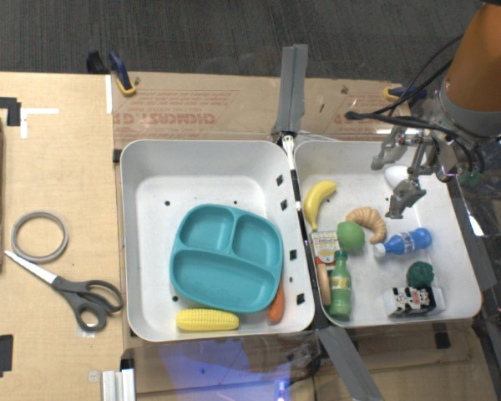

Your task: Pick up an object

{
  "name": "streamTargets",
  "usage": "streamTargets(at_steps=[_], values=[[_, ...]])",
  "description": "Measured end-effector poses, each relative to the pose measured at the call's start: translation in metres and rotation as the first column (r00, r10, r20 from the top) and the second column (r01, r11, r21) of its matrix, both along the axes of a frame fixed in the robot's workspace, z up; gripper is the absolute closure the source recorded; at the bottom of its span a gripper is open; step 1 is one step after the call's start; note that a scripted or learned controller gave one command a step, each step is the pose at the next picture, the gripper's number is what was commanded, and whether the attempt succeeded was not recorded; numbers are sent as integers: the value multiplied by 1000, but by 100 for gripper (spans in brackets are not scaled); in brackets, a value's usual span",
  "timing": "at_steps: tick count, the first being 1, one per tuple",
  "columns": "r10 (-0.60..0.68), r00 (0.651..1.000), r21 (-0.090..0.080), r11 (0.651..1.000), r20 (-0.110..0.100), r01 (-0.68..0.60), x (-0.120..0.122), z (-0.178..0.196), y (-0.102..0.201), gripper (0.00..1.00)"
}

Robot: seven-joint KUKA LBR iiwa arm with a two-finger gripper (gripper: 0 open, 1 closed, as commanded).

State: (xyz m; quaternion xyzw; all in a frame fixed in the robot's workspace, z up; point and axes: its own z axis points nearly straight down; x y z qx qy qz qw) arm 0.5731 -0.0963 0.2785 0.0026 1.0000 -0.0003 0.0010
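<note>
Clearly we are in the approach step: our claw hangs over the right bin, above the croissant, and we see nothing between its fingers. How far those fingers stand apart we cannot tell. The croissant lies just below and left of the claw, touching the green ball, with the blue bottle just right of the croissant. Next, we judge, the claw must drop squarely onto one item.

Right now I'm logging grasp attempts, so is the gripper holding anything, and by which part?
Nothing is held. The two-finger gripper hangs open above the right white bin, with no object between its fingers; the tan croissant lies below it, untouched.
</note>
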Motion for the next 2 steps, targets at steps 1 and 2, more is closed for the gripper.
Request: streamTargets(at_steps=[1, 2], values=[[-113, 994, 0, 994, -1, 113, 0, -175, -38, 0], [-128, 992, 0, 992, 0, 128, -46, -186, -93, 0]])
